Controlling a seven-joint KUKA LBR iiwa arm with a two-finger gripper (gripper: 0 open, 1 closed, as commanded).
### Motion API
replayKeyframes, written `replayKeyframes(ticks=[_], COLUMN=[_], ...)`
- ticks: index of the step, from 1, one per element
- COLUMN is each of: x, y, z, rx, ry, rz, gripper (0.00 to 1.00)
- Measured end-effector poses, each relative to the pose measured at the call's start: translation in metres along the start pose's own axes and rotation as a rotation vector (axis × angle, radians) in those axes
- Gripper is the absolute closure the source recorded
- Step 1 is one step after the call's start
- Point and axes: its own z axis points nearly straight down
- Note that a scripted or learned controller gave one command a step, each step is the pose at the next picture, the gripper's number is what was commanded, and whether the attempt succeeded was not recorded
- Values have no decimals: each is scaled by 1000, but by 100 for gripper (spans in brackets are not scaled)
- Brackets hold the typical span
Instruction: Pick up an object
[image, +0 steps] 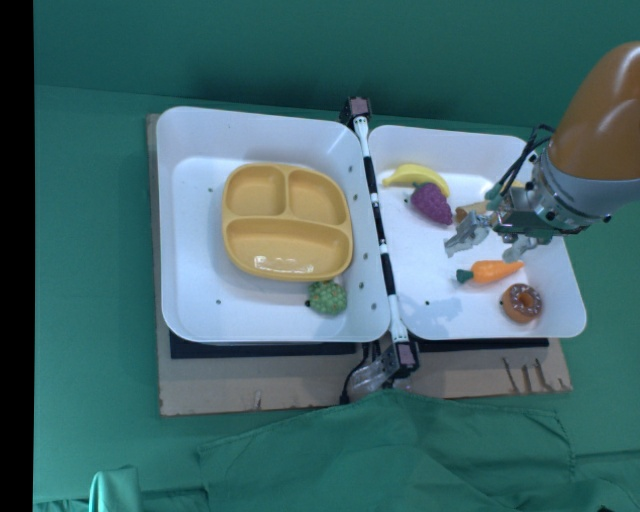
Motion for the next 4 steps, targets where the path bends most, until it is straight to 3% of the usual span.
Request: replayKeyframes(ticks=[1, 2, 3, 4], x=[18, 16, 86, 62], y=[37, 138, 65, 155], z=[23, 25, 25, -28], rx=[-2, -7, 5, -13], ry=[-2, -2, 3, -2], rz=[-2, -4, -6, -2], gripper=[0, 0, 0, 0])
